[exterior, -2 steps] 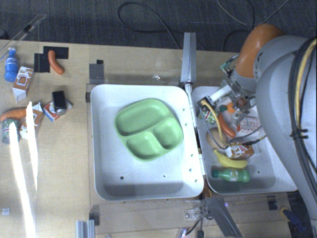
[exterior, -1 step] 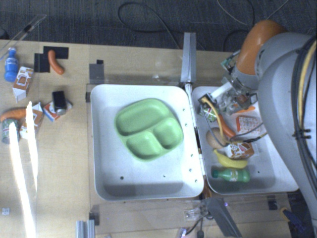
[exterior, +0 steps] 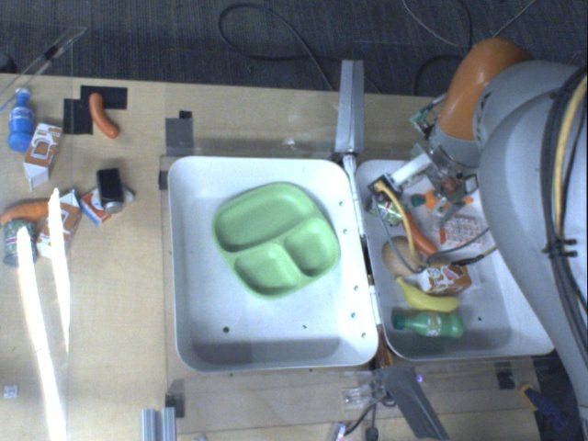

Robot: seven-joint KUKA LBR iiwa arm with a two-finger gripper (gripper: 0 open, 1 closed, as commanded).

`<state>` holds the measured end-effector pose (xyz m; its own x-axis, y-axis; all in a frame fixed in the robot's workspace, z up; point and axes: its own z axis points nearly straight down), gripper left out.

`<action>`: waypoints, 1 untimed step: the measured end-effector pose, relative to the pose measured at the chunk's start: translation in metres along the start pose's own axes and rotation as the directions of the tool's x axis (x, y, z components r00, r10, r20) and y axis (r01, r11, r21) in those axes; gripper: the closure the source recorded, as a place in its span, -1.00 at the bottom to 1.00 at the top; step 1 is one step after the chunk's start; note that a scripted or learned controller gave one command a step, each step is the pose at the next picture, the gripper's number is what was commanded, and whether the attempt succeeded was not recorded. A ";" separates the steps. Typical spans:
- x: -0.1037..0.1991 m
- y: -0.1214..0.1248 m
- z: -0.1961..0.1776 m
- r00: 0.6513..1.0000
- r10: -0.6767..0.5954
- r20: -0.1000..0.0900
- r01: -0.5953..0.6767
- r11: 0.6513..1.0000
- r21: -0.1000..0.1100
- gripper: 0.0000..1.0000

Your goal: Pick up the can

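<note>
One tan round can [exterior: 398,258], it seems, lies lower left of the gripper [exterior: 445,195], whose state I cannot tell, in the right bin [exterior: 514,322] beside one banana [exterior: 418,294], one bottle [exterior: 427,323], one carrot [exterior: 422,239].

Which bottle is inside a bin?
The green bottle, lying in the right bin below the banana; the blue bottle sits out on the bench, far left.
</note>
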<state>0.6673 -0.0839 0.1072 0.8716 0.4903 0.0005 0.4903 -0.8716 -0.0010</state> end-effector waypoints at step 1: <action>-0.004 -0.005 0.021 0.953 0.303 -0.004 -0.303 0.953 0.002 -1.00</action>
<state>0.6613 -0.0820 0.0865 0.9791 0.2034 0.0039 0.2034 -0.9791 -0.0028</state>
